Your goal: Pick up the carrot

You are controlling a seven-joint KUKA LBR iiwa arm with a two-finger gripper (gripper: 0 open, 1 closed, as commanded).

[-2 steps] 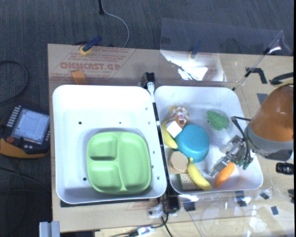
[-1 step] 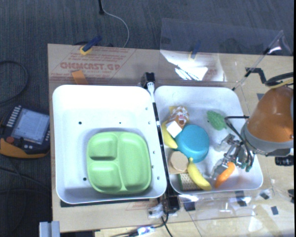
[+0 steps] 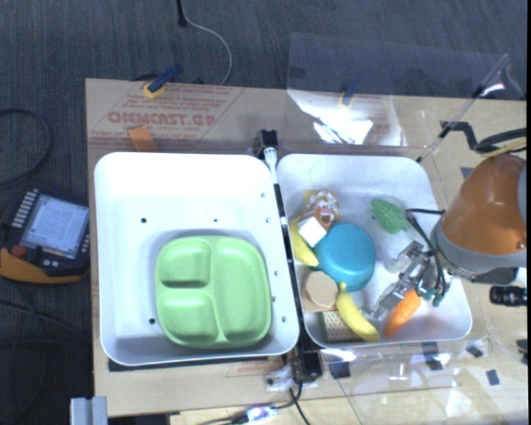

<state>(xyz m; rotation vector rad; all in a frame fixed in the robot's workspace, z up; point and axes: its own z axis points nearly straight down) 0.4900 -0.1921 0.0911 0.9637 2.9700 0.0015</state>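
Observation:
The orange carrot (image 3: 404, 312) lies near the front right corner of the right bin (image 3: 354, 162), its tip pointing toward the front edge. My gripper (image 3: 414, 283) hangs right over the carrot's upper end, reaching in from the right below the orange wrist band (image 3: 487, 211). The metal parts of the gripper sit close on both sides of the carrot's top. Whether the carrot is held cannot be made out.
The right bin also holds a blue bowl (image 3: 347, 255), a banana (image 3: 355, 315), a white cube (image 3: 311, 231), a pastry (image 3: 323, 204), a green leafy item (image 3: 389, 212) and a tan disc (image 3: 319, 289). The left bin (image 3: 124, 202) holds a green divided plate (image 3: 214, 290).

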